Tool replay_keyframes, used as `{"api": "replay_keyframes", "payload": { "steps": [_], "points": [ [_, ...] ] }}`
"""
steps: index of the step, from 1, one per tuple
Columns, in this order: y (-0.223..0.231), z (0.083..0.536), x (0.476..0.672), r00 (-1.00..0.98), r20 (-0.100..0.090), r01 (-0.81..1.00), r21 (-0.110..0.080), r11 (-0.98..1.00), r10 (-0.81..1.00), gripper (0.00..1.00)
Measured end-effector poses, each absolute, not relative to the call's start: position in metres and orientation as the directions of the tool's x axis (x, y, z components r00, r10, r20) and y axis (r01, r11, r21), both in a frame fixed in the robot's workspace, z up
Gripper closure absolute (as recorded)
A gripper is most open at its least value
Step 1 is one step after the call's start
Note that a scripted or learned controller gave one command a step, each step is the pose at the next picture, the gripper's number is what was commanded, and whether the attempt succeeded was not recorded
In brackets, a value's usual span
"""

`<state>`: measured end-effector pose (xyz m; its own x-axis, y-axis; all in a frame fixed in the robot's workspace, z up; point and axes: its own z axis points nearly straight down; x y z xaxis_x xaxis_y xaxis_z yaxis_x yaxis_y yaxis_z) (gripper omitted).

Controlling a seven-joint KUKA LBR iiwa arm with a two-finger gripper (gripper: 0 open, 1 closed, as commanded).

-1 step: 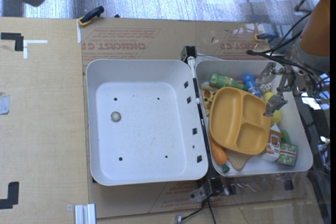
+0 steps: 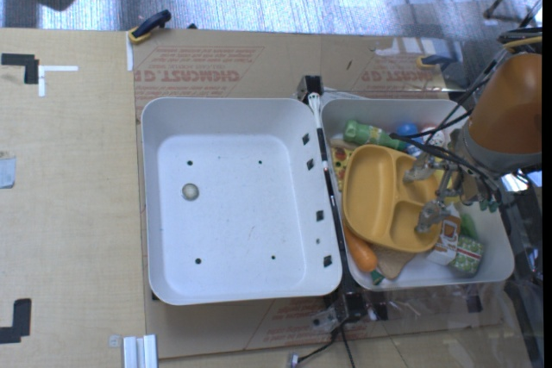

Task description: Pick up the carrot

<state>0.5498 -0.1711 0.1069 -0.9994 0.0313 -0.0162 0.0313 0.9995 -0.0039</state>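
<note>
The orange tapered carrot point(image 2: 361, 255) lies at the near-left corner of the right shallow white plastic bin point(image 2: 496, 267), partly tucked under a yellow divided plastic tray point(image 2: 379, 190). The metal 2-finger gripper point(image 2: 429, 198) hangs over that tray's right side, seemingly holding nothing; whether it is parted or closed, I cannot tell.

Left bin point(image 2: 164, 185) floor open to approach apart from a small round disc point(image 2: 190, 192), right bin point(image 2: 496, 267) crowded, carrot point(image 2: 361, 254) wedged against the left wall and partly overlapped by the yellow divided plate point(image 2: 379, 194), gripper point(image 2: 429, 202) poised over the plate's right side, green bottle point(image 2: 373, 134) blocking the far edge, cartons point(image 2: 459, 250) packed at the right
</note>
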Motion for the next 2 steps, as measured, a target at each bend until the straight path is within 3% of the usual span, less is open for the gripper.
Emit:
{"api": "replay_keyframes", "payload": {
  "steps": [1, 2],
  "points": [
    [-0.149, 0.104, 0.618, -0.990, 0.015, 0.141, -0.011, 0.990, 0.141, 0.00],
    [-0.138, 0.103, 0.617, -0.903, 0.027, 0.428, -0.041, 0.903, 0.429, 0.00]
  ]
}}
